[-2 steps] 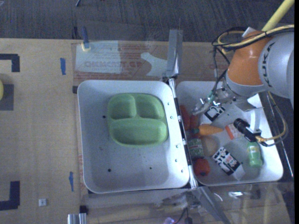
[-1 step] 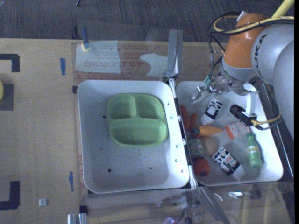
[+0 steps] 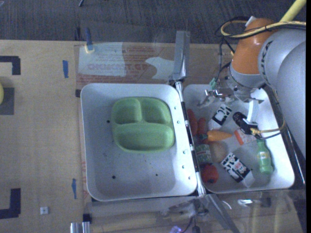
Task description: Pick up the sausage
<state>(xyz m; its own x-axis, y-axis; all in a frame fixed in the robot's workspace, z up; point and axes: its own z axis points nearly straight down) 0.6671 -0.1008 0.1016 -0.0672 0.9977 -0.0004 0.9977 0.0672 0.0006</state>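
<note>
The sausage (image 3: pixel 192 120), a reddish elongated piece, lies along the left wall of the right bin (image 3: pixel 282 178), with a second red piece (image 3: pixel 202 126) beside it. My gripper (image 3: pixel 214 94) hangs over the far left part of that bin, a short way beyond and to the right of the sausage. I see nothing held in it. The grey arm with its orange band (image 3: pixel 250 52) reaches in from the upper right.
The right bin also holds an orange carrot (image 3: pixel 221 135), a small can (image 3: pixel 203 154), a red round fruit (image 3: pixel 210 174), a black-and-white box (image 3: pixel 236 166), a patterned card (image 3: pixel 221 115) and a green bottle (image 3: pixel 264 160). A green divided plate (image 3: pixel 142 124) sits in the left bin (image 3: pixel 97 169).
</note>
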